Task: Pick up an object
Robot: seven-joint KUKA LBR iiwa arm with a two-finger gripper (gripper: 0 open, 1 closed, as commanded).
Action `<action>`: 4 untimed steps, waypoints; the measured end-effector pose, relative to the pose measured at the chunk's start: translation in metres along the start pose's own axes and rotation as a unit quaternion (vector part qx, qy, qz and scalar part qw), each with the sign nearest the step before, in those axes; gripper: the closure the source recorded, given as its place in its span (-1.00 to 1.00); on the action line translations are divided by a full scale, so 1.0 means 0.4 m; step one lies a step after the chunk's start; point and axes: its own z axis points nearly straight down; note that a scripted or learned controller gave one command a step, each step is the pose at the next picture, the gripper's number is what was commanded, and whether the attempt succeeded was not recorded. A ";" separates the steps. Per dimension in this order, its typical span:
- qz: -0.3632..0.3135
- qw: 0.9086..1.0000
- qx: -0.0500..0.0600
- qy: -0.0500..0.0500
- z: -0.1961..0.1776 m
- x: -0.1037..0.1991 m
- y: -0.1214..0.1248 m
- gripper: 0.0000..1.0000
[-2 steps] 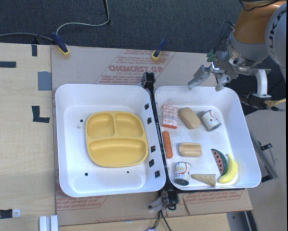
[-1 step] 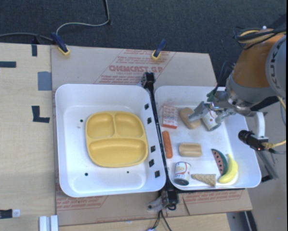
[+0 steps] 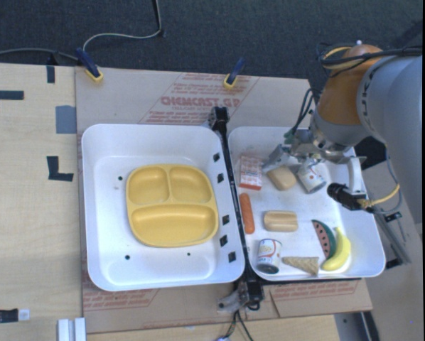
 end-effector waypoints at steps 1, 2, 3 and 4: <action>0.000 1.000 -0.003 0.000 0.099 -0.065 -0.041 -1.00; 0.000 1.000 -0.004 -0.002 0.074 -0.068 -0.041 1.00; 0.000 1.000 -0.004 -0.002 0.075 -0.068 -0.041 -1.00; -0.001 1.000 -0.003 0.000 0.100 0.015 0.094 -1.00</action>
